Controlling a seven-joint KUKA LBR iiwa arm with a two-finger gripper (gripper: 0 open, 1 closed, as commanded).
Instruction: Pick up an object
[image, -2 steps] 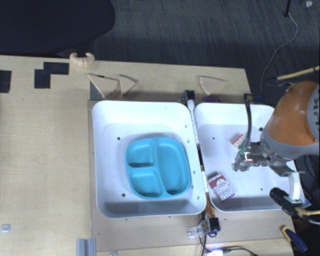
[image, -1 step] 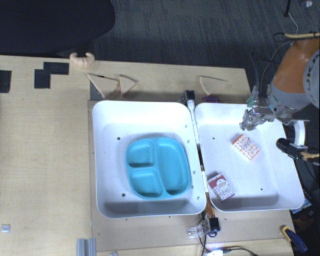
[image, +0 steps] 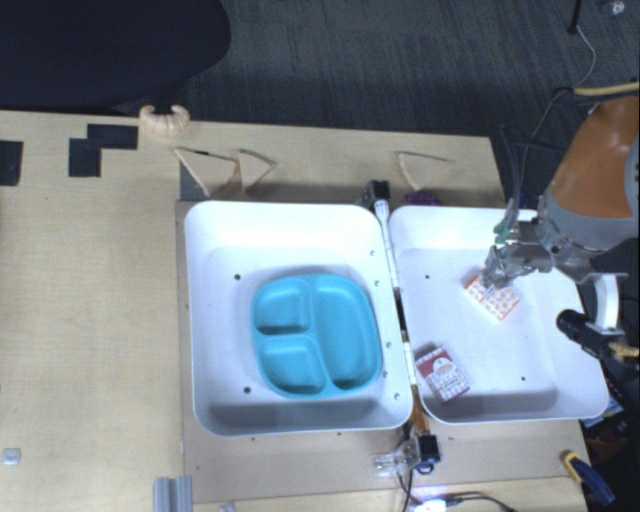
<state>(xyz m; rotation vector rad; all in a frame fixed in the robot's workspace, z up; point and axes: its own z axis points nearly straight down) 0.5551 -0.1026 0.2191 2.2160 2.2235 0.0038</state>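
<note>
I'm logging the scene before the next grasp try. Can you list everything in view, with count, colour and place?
Bins: two, white, side by side on the bench.
Divided tray: one, blue, three compartments, lying in the left bin.
Patterned card: one, red and white, upper part of the right bin, right under the gripper.
Small packet: one, dark red and white, near front of the right bin.
Bench: one, light wood.
Arm: one, grey with orange band, from the right.
Gripper: one, grey, above the patterned card.
</note>
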